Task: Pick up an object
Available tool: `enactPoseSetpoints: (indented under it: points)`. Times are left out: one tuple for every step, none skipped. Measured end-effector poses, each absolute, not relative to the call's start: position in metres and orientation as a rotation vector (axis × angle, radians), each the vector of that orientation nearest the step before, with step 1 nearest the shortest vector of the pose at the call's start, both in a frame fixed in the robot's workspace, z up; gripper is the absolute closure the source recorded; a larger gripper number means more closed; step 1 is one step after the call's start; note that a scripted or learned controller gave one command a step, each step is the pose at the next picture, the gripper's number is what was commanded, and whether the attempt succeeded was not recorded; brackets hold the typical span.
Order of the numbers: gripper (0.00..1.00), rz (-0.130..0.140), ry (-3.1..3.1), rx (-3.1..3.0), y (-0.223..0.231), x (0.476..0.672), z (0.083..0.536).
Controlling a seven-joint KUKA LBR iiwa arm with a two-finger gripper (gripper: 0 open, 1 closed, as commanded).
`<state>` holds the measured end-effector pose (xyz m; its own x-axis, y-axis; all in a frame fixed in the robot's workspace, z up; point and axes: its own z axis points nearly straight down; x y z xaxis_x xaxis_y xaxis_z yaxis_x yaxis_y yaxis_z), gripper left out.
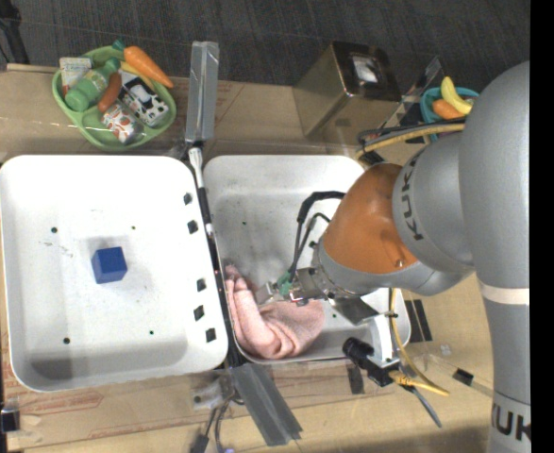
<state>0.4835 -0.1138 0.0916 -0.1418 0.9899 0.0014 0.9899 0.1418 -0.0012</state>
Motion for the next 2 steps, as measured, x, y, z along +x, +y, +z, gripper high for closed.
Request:
enactPoseSetpoints:
  points:
    - [1.00, -0.001, -2.379, -2.050, -0.1135, 0.4847, 0.1013]
    - [0.00, 0.000, -2.379, -2.051, -0.1138, 0.4847, 0.1014]
